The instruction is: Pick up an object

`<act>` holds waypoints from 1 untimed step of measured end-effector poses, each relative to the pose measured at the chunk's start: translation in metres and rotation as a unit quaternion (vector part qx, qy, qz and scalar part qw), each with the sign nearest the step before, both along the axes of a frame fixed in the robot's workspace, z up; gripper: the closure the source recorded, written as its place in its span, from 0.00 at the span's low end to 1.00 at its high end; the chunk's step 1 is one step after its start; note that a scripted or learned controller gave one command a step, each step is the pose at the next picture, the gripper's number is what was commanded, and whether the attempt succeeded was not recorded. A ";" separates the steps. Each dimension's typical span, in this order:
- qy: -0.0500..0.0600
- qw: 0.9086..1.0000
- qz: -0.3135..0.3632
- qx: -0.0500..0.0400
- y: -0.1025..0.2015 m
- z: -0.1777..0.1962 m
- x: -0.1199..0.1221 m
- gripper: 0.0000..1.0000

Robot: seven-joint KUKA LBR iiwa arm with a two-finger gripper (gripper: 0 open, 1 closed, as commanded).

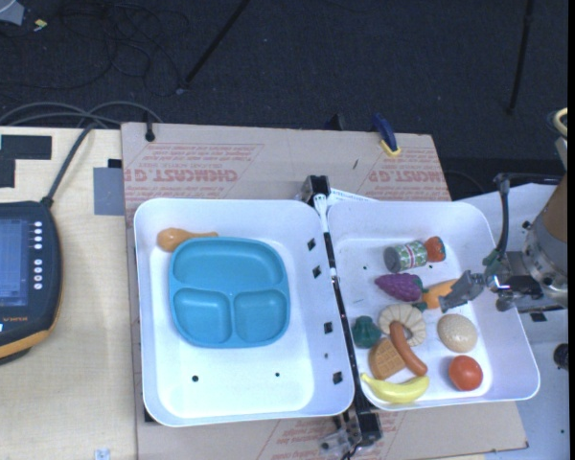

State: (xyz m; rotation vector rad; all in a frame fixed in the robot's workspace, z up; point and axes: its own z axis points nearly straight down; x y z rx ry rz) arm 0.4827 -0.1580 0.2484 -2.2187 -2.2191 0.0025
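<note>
So far off to the pincer's left there's the left bin (153, 372) with a blue divided plate (230, 290) in it and a little orange drumstick-looking thing (177, 239) tucked at the plate's upper corner. None of that matters much for this step.

Closer in, the right bin (517, 372) holds the pile: a green lump (366, 331), a waffle-ish piece (386, 358) with a red sausage (408, 349) lying across it, a banana (395, 388) along the near wall, a ribbed cream gourd (402, 316), purple grapes (399, 286), and a small can (411, 254) lying on its side. Just left of the pincer's tip there's a carrot (439, 291), and below it a pale egg-shaped thing (457, 333) and a red tomato (466, 373).

The pincer (460, 290) hangs low over the right side of that bin, practically touching the carrot. Can't tell whether it's apart or together, too dark and small.

The carrot looks like the likely target: orange, narrow, partly tucked against the grapes. To do this well, the arm should probably drop straight onto it and straddle the narrow width, since a slanted approach could just shove it into the grapes.
</note>
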 end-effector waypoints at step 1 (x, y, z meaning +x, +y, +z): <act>0.005 1.000 0.001 0.002 -0.005 -0.131 0.011 0.00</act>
